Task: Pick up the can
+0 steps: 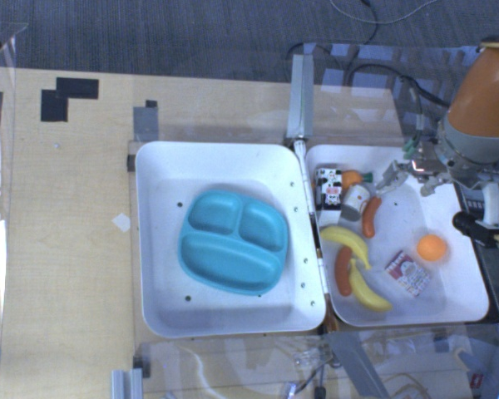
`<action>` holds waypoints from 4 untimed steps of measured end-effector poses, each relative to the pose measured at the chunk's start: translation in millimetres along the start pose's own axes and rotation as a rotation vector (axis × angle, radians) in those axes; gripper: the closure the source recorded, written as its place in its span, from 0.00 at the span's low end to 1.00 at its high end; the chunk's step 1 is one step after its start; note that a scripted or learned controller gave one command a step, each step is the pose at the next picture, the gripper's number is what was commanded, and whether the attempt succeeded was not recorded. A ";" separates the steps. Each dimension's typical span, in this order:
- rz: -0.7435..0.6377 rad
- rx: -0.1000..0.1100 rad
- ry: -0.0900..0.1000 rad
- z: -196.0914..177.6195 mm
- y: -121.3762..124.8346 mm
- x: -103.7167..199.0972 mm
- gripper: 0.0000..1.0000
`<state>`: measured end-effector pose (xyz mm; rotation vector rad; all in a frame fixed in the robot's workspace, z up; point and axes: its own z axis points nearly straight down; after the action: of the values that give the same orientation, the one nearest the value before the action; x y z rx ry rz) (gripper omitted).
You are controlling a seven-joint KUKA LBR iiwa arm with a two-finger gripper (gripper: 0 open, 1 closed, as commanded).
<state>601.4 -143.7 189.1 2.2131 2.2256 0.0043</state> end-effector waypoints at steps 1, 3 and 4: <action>0.152 0.001 0.000 53.5 12.4 -25.4 0.00; 0.345 0.001 0.001 56.0 -49.2 -9.6 0.00; 0.347 0.000 -0.001 19.5 -113.6 -36.7 0.00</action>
<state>488.1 -181.0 169.2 2.5645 1.8096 0.0044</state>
